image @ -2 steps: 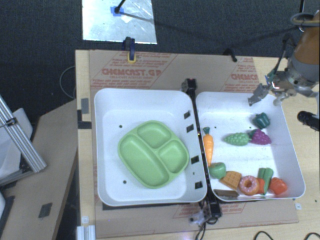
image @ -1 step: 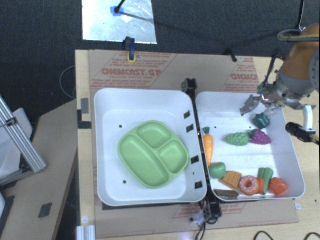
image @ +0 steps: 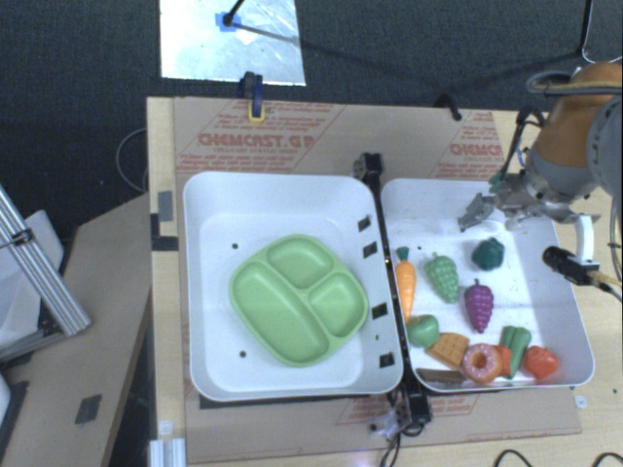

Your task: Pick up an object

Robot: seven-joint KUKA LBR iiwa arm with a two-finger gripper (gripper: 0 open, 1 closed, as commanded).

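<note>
2 open fingers of the gripper (image: 484, 210) hover empty above the dark green toy (image: 489, 254), so closing off-centre could knock it aside.

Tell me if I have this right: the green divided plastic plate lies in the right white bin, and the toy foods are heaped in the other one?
Not quite. The camera view shows the green divided plastic plate in the left white bin. The toy foods, such as the orange plastic carrot and the purple plastic grape bunch, lie in the right white bin.

Light-green plate (image: 297, 300), white bins (image: 219, 212); purple grapes (image: 478, 305) — orange carrot (image: 405, 285)
</note>
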